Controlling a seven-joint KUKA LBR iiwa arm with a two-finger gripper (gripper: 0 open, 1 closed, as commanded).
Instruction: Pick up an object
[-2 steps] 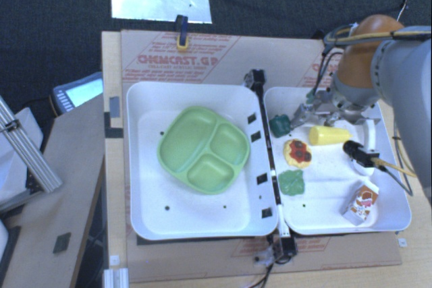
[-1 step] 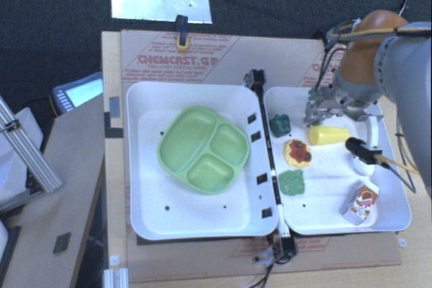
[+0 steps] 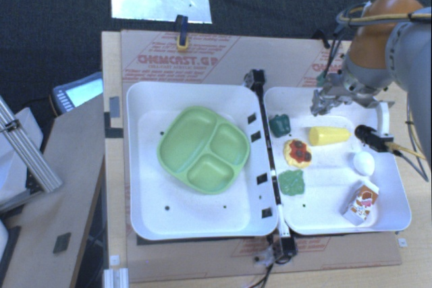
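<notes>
Nearest me, a small printed milk carton (image 3: 362, 204) lies untouched; the end effector (image 3: 324, 103) hovers above a yellow plastic block (image 3: 329, 135), grip state unclear, nothing lifted.

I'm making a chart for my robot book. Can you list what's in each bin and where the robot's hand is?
left bin: green tray with three sections
right bin: green pepper, pizza, yellow block, egg, leafy green, small carton
gripper: above the right bin's far edge, just beyond the yellow block
held: nothing seen between the fingers
arm: comes in from the right
</notes>
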